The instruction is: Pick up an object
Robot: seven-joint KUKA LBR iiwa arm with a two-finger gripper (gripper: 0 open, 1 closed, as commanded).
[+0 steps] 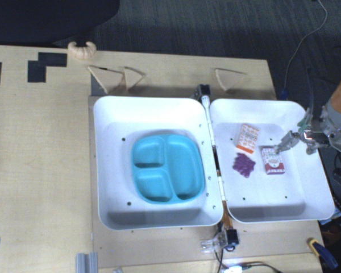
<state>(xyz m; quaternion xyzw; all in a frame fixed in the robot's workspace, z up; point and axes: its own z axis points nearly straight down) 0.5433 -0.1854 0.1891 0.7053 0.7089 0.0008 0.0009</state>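
From my remote seat, nearest the camera on the bench (40,181) is the left bin (111,152), which holds a blue divided tray (167,166). In the right bin (307,201) I see a purple bunch (244,164), a red-and-white packet (273,161) and, farther back, an orange-and-white packet (248,138); I can't read their printing. The gripper (285,144) sits just over the red-and-white packet's upper edge; I cannot tell whether the jaws are open or closed.
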